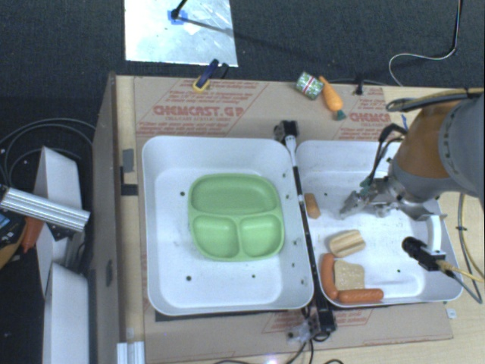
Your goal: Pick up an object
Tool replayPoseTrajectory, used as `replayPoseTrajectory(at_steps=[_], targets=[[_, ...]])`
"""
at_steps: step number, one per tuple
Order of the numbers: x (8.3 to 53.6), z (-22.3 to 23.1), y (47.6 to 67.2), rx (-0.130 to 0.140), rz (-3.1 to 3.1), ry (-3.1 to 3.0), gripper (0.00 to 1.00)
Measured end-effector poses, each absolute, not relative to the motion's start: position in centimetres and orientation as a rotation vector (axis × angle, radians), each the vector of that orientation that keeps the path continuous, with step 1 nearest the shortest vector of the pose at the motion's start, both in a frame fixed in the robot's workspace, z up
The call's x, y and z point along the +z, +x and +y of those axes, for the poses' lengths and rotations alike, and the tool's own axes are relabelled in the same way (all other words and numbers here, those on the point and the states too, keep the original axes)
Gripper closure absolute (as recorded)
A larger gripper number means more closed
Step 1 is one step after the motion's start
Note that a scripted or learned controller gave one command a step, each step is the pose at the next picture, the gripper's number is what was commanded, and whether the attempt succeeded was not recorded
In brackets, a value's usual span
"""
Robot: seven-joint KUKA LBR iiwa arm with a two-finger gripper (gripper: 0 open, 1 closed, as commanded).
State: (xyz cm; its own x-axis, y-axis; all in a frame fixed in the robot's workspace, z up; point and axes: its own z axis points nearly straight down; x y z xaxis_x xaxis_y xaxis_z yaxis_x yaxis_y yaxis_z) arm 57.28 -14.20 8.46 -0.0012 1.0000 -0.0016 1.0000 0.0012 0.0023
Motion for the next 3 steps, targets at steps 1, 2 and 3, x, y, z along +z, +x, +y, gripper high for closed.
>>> replayPoseTrajectory(at_steps=[1,2,3], targets=[[8.5,-10.0,67.0,0.004,2.226,2.213,0.0],[13.1,-17.0,62.8,0.0,2.218,2.217,0.0],[12.6,-11.8,57.3,0.002,2.226,2.217,0.0]])
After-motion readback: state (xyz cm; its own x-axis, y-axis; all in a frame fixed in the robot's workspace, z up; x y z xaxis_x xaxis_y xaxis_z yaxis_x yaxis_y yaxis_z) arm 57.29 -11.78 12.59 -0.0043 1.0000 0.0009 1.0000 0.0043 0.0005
